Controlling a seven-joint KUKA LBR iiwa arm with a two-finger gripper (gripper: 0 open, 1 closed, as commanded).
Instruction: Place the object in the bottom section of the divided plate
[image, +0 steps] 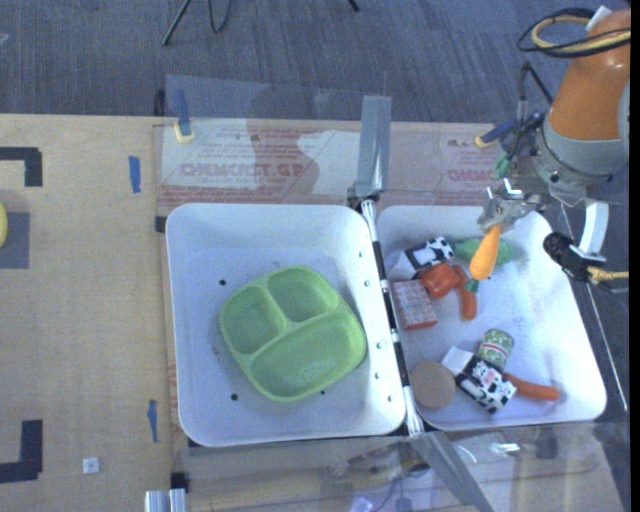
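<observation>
Upper right of frame, gripper (497, 212) pinching orange carrot (485, 253) above right bin (577, 330); green divided plate (292, 331) in left bin (190, 330).

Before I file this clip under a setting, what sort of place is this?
Probably a robotics lab bench for pick-and-place trials, not a kitchen. Two white bins sit on a taped plywood top, toy food such as a carrot lies beside a green divided plate, and a robot arm's hand hangs above.

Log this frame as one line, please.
phase: lifting from right bin | gripper: shut on carrot | plate: in left bin, nothing in its sections | placed: no
</observation>
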